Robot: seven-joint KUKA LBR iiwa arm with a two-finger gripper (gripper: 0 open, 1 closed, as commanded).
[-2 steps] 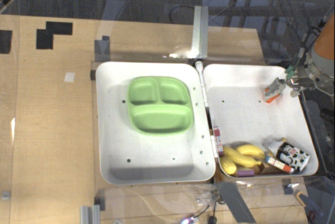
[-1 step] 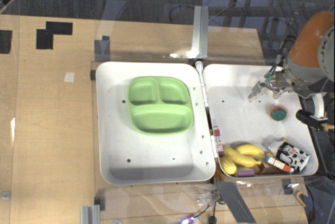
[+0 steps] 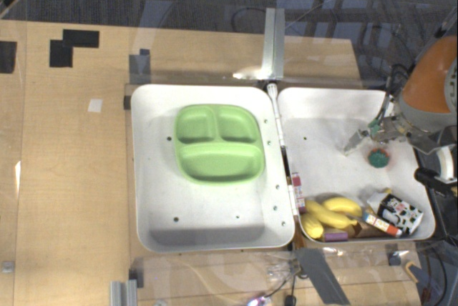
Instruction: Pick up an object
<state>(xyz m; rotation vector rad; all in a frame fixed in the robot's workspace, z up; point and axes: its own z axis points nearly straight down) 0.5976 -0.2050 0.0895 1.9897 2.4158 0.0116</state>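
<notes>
Currently I see the gripper (image 3: 371,137) low in the right bin (image 3: 322,108), fingers spread wide, nothing between them. Green ball (image 3: 378,158) sits just below it; bananas (image 3: 330,215) further down.

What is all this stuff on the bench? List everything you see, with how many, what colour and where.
Bins: two, white, side by side on the bench.
Divided plate: one, green, three compartments, in the middle of the left bin.
Small ball: one, green with a touch of red on top, in the right bin, just below the tool.
Bananas: a yellow bunch, near corner of the right bin.
Marker-like stick: one, red and white, beside the bananas.
Patterned object: one, black and white, near right corner of the right bin.
Bench: one, light wood.
Arm: one, grey with an orange band, over the right bin.
Tool: one, above the ball, holding nothing visible.
</notes>
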